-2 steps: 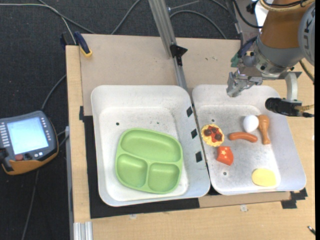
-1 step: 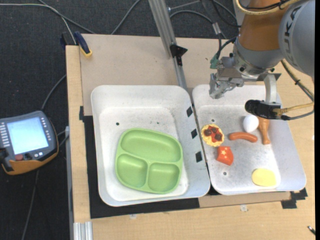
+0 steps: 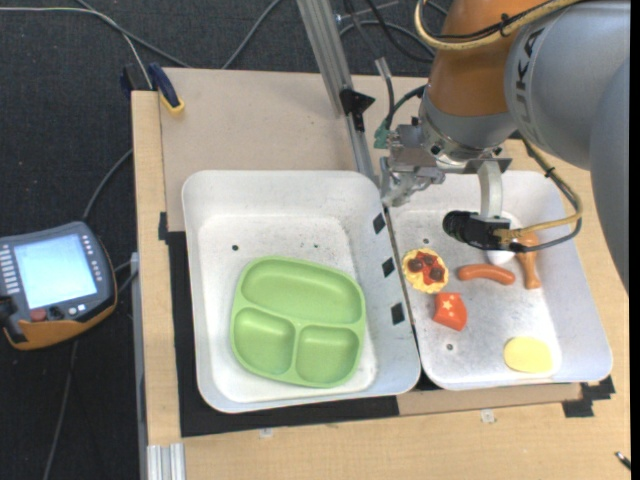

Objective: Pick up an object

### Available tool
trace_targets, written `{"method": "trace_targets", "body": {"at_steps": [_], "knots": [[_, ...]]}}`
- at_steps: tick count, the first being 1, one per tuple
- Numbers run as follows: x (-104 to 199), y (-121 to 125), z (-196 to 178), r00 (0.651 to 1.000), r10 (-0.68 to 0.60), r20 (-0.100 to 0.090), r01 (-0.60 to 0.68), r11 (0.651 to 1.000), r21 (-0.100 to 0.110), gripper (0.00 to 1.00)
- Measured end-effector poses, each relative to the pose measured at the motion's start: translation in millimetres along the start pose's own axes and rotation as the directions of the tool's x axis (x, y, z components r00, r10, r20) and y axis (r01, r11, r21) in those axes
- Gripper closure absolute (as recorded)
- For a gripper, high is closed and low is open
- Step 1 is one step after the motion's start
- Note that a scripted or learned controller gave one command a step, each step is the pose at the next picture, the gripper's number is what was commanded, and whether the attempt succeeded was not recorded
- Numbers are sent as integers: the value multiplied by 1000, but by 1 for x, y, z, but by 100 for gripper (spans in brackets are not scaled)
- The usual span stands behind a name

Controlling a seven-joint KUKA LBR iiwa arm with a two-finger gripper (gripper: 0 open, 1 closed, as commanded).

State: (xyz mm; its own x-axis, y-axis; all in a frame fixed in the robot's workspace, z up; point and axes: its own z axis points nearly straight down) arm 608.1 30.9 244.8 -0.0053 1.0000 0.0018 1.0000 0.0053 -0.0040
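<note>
Pizza toy point(image 3: 425, 269) (small, round, dark toppings) lay at the left edge of the right bin point(image 3: 583, 318). Just right of it lay a sausage point(image 3: 487, 274), with an orange carrot-like piece point(image 3: 529, 269) at the sausage's right end. A red chunk point(image 3: 450, 311) sat just below the pizza toy, and a yellow lump point(image 3: 528, 354) sat well apart, near the bin's front right.

Gripper point(image 3: 398, 182) hung over the upper-left corner of the right bin, by the rims where the two bins meet and up-left of the pizza toy. Its state could not be told (spread or pressed together, too small and cluttered to see). Whether it touched the rim could not be told either.

Writing: dark lettering on the grey arm point(image 3: 580, 78) near the orange band, cut off and not readable. Pendant point(image 3: 50, 283) beside the bench had a lit screen, text illegible.

Left bin point(image 3: 212, 218) held a green divided plate point(image 3: 298, 320).
</note>
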Motion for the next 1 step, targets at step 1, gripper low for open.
{"method": "trace_targets", "body": {"at_steps": [1], "knots": [[49,0,8,1000,0,0,0,1000,0,100]]}}
